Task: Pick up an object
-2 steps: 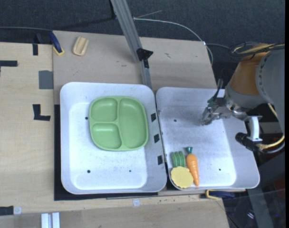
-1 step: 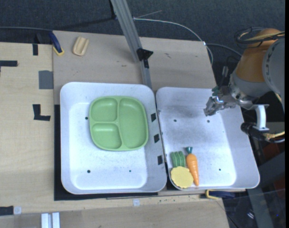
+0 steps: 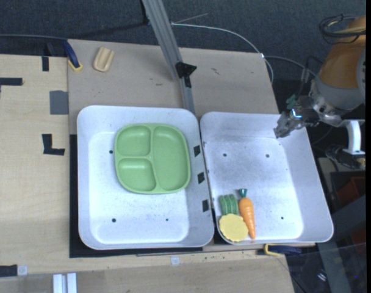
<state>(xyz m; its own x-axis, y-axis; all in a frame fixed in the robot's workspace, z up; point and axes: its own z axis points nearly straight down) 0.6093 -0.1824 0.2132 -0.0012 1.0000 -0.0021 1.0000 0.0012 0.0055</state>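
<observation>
Toy carrot (image 3: 247,217) lies in the right bin's (image 3: 295,170) near-left corner, touching a yellow round piece (image 3: 233,227) and a green vegetable (image 3: 228,204). Gripper (image 3: 284,127) hovers over that bin's far-right rim, whether apart or together I cannot tell. Green divided plate (image 3: 152,158) sits in the left bin (image 3: 94,212)

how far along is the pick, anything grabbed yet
Nothing looks picked up yet. The gripper sits at the right bin's upper right rim; the carrot, yellow disc and green piece lie in its lower left corner. Reaching, grasping and lifting remain.
</observation>
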